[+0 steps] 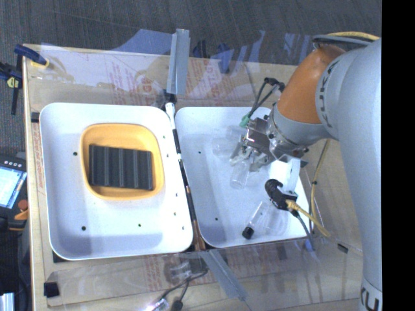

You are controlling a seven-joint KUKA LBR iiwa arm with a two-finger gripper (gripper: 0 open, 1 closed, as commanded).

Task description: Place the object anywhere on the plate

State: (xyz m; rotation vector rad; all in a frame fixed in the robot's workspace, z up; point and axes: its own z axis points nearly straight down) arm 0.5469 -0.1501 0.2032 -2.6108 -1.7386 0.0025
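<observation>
A yellow plate (121,138) with a dark ridged centre lies in the left bin (58,232). In the right bin (207,219), a small clear plastic cup (238,175) rests near the middle. A clear vial with a black cap (255,221) lies near the front edge. My gripper (250,153) hangs low over the right bin, just above and behind the clear cup. Whether it touches the cup is hard to judge, because the cup is transparent. The plate is a full bin's width to the gripper's left.
A raised divider (181,173) runs between the two bins. The grey arm with its orange band (311,89) covers the right bin's far right side, and a black cable with a yellow hose (285,199) dangles there. A tablet (10,186) sits off the bench's left edge.
</observation>
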